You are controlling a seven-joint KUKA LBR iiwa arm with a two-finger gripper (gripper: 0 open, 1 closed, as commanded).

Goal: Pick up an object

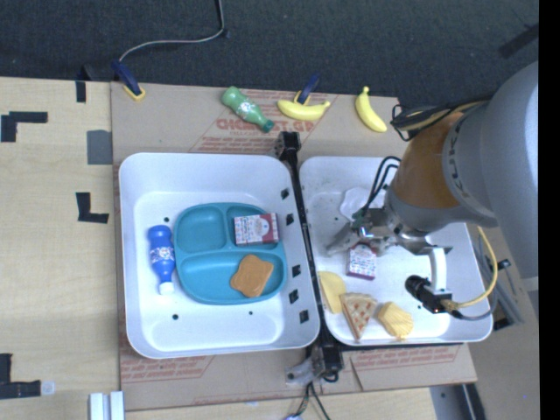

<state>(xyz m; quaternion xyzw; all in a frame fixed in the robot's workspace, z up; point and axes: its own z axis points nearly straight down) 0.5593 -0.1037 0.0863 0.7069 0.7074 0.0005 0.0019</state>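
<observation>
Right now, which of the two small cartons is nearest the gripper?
The carton in the right bin, just below the gripper. The other carton sits on the teal plate in the left bin.

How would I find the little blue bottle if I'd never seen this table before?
Look at the left white bin, which holds a teal divided plate. The blue bottle lies just left of that plate, on the bin floor. It is the only dark blue thing there, with a white cap and a white label.
</observation>
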